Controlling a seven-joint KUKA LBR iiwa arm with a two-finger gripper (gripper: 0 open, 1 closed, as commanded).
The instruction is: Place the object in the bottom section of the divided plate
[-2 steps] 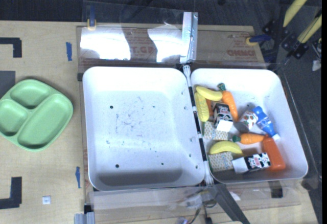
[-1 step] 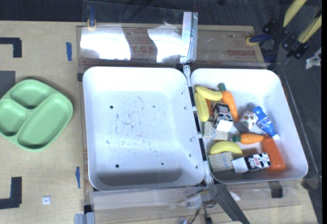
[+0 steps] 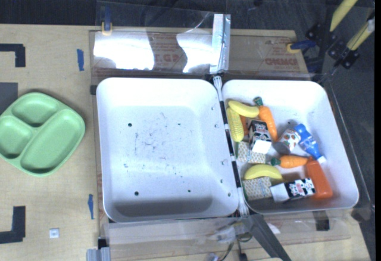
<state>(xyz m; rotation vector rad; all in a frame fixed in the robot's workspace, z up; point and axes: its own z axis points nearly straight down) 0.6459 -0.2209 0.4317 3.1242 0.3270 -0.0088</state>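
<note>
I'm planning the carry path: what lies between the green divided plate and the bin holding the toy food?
In the camera view, the other white bin lies between the green divided plate and the toy-filled bin, plus a strip of wooden bench.

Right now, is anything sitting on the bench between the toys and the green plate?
Yes: the left shallow white bin lies between the right white bin of toy food and the green divided plastic plate on the bench's left.

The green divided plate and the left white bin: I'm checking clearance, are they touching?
Apart. The camera view shows bare wooden bench between the green divided plate and the rim of the left white bin.
</note>
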